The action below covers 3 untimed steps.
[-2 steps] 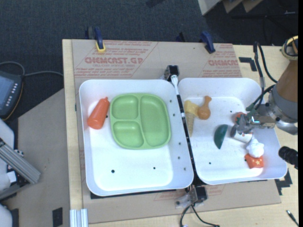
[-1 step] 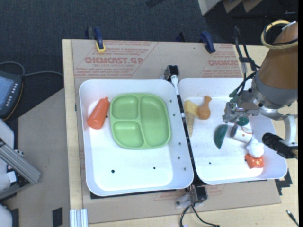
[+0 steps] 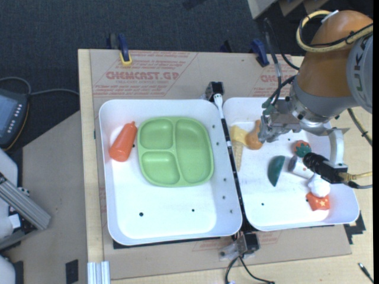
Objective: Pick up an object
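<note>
My gripper [image 3: 265,132] hangs low over the upper left part of the right bin [image 3: 254,215], under the grey wrist with the orange band. Right at its tip lies a small orange-tan piece [image 3: 253,141], touching or nearly touching it, with a pale yellow piece [image 3: 238,135] just to its left. A dark green leaf-shaped item [image 3: 276,170] lies in the middle of that bin. A red and green item [image 3: 302,147] sits partly under the arm. A white and orange toy [image 3: 319,194] rests near the bin's lower right.
The left bin [image 3: 118,218] holds a green divided plate [image 3: 176,151] and an orange carrot-like toy [image 3: 123,141] at its left. A black divider strip [image 3: 230,158] runs between the bins. Open white floor shows along the front of both bins.
</note>
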Tool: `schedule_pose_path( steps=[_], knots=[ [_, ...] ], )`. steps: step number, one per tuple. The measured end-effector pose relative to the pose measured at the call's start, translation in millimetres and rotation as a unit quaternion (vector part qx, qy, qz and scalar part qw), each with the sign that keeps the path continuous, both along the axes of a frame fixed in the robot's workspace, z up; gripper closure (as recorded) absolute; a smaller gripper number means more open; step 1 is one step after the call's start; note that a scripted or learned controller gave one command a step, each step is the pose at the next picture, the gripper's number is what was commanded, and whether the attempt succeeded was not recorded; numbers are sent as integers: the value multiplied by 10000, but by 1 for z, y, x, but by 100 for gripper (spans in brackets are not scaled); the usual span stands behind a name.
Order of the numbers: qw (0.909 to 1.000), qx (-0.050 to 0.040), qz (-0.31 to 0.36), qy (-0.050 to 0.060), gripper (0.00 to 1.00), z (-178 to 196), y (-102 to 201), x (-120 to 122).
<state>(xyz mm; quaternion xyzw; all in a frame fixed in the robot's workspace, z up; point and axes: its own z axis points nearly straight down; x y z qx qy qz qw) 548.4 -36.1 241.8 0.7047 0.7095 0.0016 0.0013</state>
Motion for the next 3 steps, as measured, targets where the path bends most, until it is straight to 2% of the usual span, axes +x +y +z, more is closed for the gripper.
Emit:
schedule_pose_path(
  steps=[1,2,3],
  knots=[
    [10000,-5,-7,3,100,-7,52,25],
    [10000,1,-10,-2,100,-4,89,55],
    [10000,-3,-18,2,100,-23,124,80]
  ],
)
